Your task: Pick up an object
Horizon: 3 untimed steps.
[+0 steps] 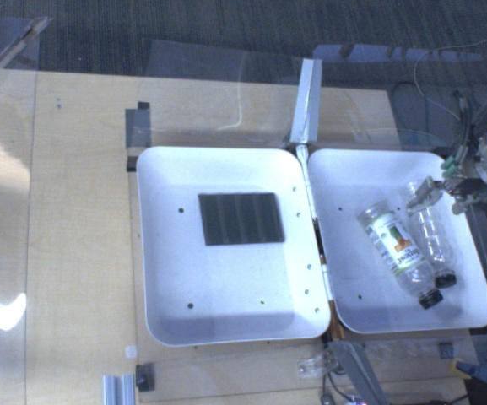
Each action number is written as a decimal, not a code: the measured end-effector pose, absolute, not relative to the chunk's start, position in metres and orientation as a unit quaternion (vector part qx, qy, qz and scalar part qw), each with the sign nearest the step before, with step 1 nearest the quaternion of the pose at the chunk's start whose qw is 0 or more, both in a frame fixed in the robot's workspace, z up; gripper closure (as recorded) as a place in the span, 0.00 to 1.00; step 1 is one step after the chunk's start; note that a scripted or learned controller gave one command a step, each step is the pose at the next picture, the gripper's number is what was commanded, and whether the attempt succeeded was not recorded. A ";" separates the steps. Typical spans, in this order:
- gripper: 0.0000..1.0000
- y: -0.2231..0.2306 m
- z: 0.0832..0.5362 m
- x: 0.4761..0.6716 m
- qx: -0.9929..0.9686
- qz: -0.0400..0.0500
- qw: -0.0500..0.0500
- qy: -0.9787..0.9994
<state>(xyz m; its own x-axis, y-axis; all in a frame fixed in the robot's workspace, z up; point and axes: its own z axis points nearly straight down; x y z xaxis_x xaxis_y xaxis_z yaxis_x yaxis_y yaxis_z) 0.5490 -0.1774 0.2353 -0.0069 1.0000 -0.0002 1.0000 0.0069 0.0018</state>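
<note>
Two clear plastic bottles with black caps lie side by side in the right bin (344,218). One bottle (392,241) bears a white, green and orange label; the plain one (434,234) lies just to its right. A dark grey ribbed pad (240,218) lies flat in the left bin (154,251). My gripper (443,196) hangs over the right bin's far right side, above the bottoms of the bottles. Its fingers stand open, and nothing is held between them.
A metal bar (305,108) stands at the back between the two bins. Clear plastic panels cover the wooden bench (57,226) to the left. Cables and brackets sit by the right bin's front and right edges.
</note>
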 end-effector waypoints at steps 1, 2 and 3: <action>1.00 -0.176 0.246 0.551 0.703 0.002 0.002 0.711; 1.00 -0.103 0.185 0.515 0.610 0.001 0.001 0.793; 1.00 -0.142 0.135 0.599 0.655 0.001 0.001 0.756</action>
<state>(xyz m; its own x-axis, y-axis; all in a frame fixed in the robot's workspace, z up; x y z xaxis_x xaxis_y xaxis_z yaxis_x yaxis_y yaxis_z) 0.5991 -0.1421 0.1351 -0.1417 0.9899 -0.0003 0.9899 0.1417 0.0034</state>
